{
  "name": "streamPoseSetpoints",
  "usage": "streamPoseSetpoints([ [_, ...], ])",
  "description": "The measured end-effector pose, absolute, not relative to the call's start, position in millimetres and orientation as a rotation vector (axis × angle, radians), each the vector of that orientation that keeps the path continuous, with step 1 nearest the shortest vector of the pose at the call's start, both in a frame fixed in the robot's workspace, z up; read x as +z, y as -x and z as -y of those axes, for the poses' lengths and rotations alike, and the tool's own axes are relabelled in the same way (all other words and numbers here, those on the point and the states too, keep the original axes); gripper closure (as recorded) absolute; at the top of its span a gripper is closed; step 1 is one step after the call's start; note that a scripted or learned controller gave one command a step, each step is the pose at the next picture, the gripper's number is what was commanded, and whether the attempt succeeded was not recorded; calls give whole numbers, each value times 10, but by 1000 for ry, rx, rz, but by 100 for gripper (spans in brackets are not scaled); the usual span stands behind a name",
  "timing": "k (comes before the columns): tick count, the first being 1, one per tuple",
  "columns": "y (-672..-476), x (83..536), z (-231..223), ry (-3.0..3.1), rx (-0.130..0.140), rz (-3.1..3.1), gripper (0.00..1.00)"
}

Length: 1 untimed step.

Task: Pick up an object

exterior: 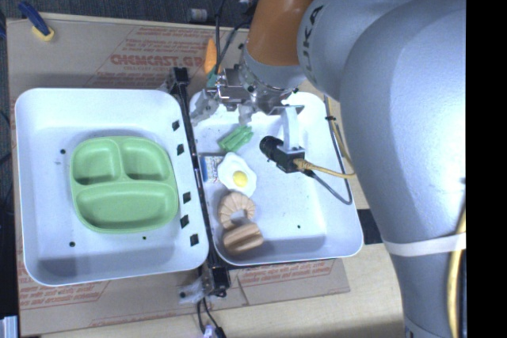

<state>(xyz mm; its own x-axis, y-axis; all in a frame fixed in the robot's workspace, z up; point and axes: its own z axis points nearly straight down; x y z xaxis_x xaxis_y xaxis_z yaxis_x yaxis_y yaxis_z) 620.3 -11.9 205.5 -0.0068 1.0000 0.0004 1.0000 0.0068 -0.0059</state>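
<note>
While the gripper [242,116] hangs low at the back of the right bin [333,237], finger spread impossible to tell, the green toy [235,140] just below needs a short descent.

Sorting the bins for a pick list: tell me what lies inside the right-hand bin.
The right bin holds a green piece, a fried egg toy, a tan pastry, a wooden block. The arm covers its upper part.
</note>
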Motion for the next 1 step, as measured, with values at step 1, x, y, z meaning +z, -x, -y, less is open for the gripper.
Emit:
streamPoseSetpoints([
  [1, -6565, 2091, 51, 2214, 2, 2227, 0],
])
